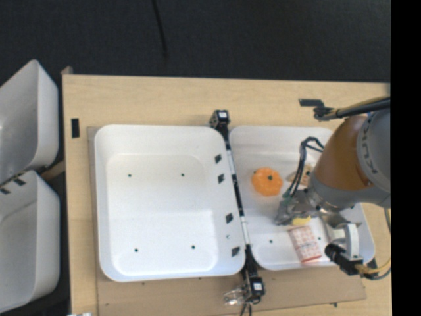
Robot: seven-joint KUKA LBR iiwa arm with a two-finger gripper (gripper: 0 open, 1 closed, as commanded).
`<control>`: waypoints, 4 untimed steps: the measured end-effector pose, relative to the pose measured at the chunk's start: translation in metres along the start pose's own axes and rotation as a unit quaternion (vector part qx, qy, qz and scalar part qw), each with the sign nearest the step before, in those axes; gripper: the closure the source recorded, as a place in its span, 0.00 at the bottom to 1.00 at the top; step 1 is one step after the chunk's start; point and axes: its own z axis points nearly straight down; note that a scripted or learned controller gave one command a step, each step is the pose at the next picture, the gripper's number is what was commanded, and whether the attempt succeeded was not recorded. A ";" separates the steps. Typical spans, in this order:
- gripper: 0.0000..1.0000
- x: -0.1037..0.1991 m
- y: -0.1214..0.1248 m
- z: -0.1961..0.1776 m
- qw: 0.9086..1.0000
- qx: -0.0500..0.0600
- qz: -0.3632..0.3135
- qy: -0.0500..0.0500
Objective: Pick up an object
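While tool (289, 212) hovers, orange ball (266, 181) sits near — box (306, 243) beside.

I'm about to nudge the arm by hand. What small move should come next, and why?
Probably a short shift toward the orange ball, then down. The gripper hangs low in the right bin, between the ball and the small printed box, and nothing shows between its fingers.

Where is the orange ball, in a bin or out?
In. The orange ball lies on the floor of the right bin, left of the gripper.
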 end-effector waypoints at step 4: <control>1.00 0.155 -0.007 -0.290 1.000 -0.010 -0.005 -0.001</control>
